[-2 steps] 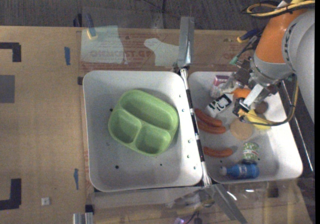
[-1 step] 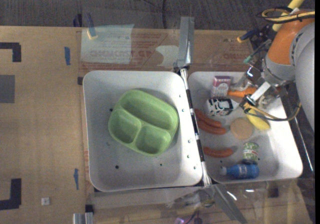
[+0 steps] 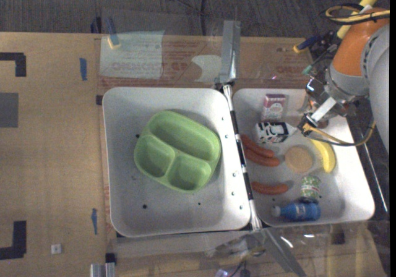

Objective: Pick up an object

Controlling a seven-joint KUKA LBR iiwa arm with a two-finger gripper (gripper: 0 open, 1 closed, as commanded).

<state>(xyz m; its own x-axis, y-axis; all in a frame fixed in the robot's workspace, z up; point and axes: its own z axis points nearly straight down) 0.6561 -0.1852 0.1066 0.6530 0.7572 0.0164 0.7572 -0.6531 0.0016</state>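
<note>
While the pincer (image 3: 307,122) hangs over the right bin (image 3: 362,198), just above the banana's (image 3: 324,154) upper end, I cannot tell its state. Nothing seen in it. Banana lies near the right wall, beside a tan disc (image 3: 299,159). Judgement: drop straight down on the banana's middle, closing across its narrow width, well off the disc; lift slowly.
</note>
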